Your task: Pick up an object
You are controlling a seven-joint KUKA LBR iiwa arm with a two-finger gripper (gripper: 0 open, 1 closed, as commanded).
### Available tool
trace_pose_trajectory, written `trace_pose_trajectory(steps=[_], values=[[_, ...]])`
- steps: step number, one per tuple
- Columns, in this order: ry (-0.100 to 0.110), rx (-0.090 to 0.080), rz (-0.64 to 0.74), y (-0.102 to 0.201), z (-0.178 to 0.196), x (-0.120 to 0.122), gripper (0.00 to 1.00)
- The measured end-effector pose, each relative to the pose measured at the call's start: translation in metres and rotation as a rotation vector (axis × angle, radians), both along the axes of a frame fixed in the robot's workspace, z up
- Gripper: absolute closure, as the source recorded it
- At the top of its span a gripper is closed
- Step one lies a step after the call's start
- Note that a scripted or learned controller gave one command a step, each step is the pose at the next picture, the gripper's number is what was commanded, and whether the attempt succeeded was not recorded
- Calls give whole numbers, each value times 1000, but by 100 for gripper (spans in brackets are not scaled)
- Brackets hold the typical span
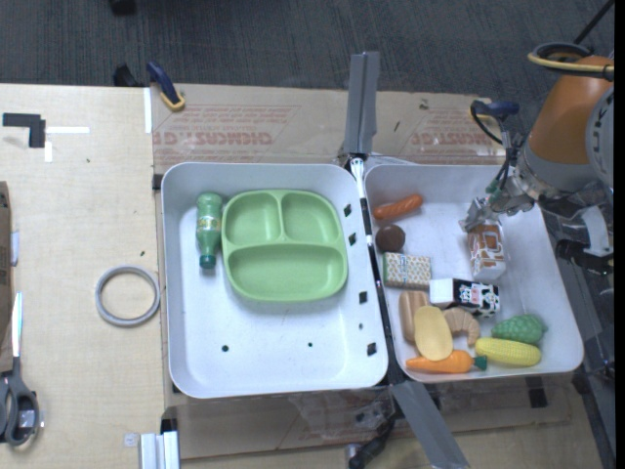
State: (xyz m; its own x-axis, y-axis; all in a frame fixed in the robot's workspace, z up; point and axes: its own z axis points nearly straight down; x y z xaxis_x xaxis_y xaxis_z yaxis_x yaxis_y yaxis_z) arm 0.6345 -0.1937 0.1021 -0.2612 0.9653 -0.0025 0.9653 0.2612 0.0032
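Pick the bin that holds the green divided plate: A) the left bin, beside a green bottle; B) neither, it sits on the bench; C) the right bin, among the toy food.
A: the green plate lies in the left bin with the green bottle just to its left.

- Cut off at the right edge: the arm (576, 115), only its orange band and grey wrist in view.
- Too small and dark to tell how its fingers stand: the hand (480, 215), low over the right bin's (562, 291) far side.
- Cut off at the left edge: scissors (18, 404) on the worktop (68, 223).
- Partly hidden under the yellow oval piece (433, 332): the pale sticks (409, 311) and the carrot (439, 363).
- Unreadable, print too small: the checked packet (407, 270) and the cow-patterned carton (476, 296).
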Motion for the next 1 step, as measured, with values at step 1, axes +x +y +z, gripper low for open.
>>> trace_pose_trajectory(steps=[1], values=[[4,1,-383,39,73,1,100]])
